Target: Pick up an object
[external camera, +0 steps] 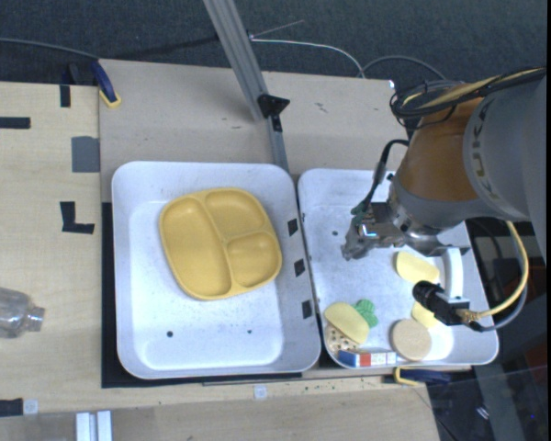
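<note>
My gripper (356, 243) hangs low over the middle of the right bin (335, 191), above bare white floor. Nothing shows between its fingers. Several small items lie in that bin's near right part: a pale yellow piece (415, 266) just right of the gripper, a yellow block (345, 320) with a green piece (365, 311) beside it, a tan round disc (410, 339) and another yellow piece (425, 316). A red, white and blue strip (363, 359) lies along the near wall.
The left bin (133, 246) holds a yellow divided plate (220, 242). A slanted metal pole (234, 39) rises behind the bins. A clear plastic bottle (9, 312) lies on the bench at far left. The arm's grey body and cables cover the right bin's right side.
</note>
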`<action>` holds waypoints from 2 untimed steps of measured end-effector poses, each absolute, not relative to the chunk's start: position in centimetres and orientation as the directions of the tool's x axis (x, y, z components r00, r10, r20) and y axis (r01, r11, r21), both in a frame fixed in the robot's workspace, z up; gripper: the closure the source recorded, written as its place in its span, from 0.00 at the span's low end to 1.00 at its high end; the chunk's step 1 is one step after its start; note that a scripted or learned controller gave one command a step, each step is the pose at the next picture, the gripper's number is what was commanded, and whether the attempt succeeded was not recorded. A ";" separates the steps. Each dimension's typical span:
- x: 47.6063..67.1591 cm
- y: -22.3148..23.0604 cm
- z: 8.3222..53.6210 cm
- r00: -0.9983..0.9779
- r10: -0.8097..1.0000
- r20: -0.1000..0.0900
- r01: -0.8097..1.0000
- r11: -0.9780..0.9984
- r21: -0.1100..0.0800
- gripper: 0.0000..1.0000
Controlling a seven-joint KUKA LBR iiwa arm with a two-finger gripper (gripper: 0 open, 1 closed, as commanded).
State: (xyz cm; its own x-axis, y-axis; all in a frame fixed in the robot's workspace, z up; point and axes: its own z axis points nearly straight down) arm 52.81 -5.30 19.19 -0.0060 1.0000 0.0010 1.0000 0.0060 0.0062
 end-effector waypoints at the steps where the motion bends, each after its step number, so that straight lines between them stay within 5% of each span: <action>1: 52.2 -11.1 8.9 0.002 1.000 0.001 1.000 -0.002 0.000 1.00; 2: 52.2 -11.0 9.0 -0.001 1.000 0.001 1.000 0.001 0.000 0.00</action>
State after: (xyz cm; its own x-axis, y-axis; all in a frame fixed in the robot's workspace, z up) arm 52.20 -11.00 8.95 -0.0010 1.0000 0.0006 1.0000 0.0010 0.0003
